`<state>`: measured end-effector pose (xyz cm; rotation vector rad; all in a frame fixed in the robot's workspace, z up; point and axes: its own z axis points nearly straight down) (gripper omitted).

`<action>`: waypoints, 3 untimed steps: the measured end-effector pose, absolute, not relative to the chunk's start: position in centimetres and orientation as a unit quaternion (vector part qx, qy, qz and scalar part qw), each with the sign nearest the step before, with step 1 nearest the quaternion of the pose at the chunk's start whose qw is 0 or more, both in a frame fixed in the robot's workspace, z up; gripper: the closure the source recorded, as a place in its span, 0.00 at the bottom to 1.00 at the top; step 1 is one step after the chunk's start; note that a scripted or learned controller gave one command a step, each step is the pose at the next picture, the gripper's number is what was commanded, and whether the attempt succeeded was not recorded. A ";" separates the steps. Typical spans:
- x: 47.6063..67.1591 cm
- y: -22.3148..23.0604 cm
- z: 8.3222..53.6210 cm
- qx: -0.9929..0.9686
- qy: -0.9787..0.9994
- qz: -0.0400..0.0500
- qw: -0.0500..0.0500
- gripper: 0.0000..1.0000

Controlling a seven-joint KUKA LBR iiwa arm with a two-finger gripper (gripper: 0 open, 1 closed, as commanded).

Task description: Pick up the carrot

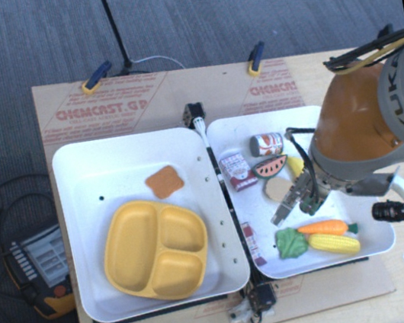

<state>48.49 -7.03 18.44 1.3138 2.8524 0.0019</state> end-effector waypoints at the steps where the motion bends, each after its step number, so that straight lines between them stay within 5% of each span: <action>1: 48.4 -7.1 18.3 0.419 0.908 0.000 -0.001 0.00; 2: 48.7 -12.5 9.0 0.304 0.953 0.002 0.003 0.00; 3: 49.0 -12.4 10.1 0.305 0.952 0.003 0.008 1.00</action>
